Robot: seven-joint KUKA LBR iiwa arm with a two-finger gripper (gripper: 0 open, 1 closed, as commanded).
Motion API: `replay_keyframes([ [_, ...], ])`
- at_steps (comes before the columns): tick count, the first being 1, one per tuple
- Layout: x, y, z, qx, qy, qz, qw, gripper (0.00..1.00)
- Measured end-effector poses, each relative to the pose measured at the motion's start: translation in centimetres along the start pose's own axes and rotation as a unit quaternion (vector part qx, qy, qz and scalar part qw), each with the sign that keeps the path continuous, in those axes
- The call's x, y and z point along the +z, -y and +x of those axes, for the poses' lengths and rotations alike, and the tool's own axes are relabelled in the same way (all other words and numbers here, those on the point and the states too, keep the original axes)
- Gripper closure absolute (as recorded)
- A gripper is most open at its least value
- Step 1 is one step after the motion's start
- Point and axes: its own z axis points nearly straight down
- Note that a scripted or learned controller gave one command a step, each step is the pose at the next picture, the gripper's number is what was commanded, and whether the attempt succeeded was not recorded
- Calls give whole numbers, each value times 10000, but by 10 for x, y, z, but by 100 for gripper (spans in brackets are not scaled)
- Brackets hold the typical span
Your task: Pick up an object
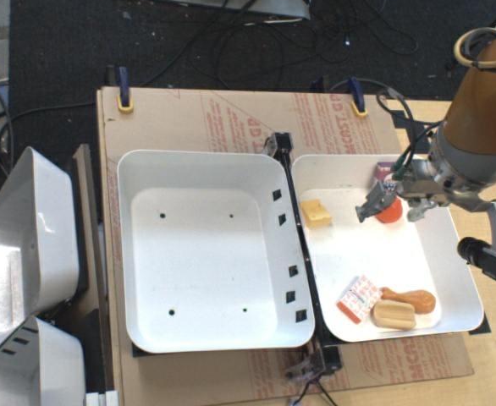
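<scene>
end effector: hanging low over the upper part of the right bin, dark fingers pointing down-left; cannot tell how far it is opening or whether it is gripping anything
orange-red object: sitting right at the end effector, partly covered by the fingers; contact or grip not readable
purple item: peeking out just above the end effector, near the bin's back wall, mostly hidden
arm: reaching in from the right, orange band above a grey wrist, cables trailing off it
yellow block: lying to the left of the end effector, near the divider side of the right bin, apart from the fingers
red-and-white packet: lying toward the front of the right bin, well below the end effector
tan bun-shaped piece: sitting just right of the packet, touching or nearly touching it
brown drumstick-shaped piece: lying just behind the bun piece
right bin: white, shallow, holding all the loose objects
left bin: white, sitting beside the right bin, edges meeting along a black clip strip
bench: brown board with red print, carrying both bins
</scene>
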Motion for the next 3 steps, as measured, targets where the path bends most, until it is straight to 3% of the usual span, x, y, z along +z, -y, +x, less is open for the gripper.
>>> replay_keyframes([
  [1, -72, -36, -36, 17, 22, -52, 10000, 0],
  [2, 150, -60, -109, 34, -3, 50, 10000, 0],
  [3, 188, -108, -114, -14, 1, 0, 10000, 0],
])
